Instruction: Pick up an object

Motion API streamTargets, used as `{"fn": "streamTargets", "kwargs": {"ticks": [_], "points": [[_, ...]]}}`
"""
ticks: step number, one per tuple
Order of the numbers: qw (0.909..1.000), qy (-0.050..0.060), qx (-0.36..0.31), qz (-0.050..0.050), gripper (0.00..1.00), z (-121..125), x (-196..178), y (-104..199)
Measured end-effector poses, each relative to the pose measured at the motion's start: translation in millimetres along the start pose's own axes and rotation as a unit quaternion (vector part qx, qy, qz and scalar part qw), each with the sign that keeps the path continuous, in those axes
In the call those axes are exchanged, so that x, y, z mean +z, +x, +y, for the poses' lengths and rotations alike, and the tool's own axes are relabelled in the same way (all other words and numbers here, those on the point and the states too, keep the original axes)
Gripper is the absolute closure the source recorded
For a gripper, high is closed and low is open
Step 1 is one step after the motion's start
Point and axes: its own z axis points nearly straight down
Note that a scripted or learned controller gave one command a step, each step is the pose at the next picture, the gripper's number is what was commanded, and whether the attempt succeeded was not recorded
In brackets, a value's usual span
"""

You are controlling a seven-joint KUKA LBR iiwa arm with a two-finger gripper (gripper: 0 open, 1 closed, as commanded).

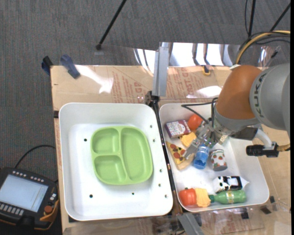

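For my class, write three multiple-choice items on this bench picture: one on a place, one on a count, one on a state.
1. Where does the green plate lie?
A. left bin
B. right bin
C. the floor

2. How many compartments does the plate have?
A. two
B. three
C. five

3. How does the green bottle rest?
A. upright
B. on its side
C. on the plate

Answers:
1 A: it sits in the left bin.
2 B: two small sections and one long one show.
3 B: it lies flat along the front of the right bin.

The grey arm reaches in from the right, its orange band bulging above the wrist. The claw points down and to the left, hanging low.
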Motion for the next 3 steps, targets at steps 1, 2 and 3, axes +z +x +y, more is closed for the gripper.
{"fn": "streamTargets", "kwargs": {"ticks": [1,2,3], "points": [[1.0000,0.000,-0.002,0.000,1.00,1,-11,0],[0.9996,0.000,0.027,-0.003,1.00,56,-161,13],[0.9964,0.005,0.084,0.003,1.00,50,-136,89]]}}
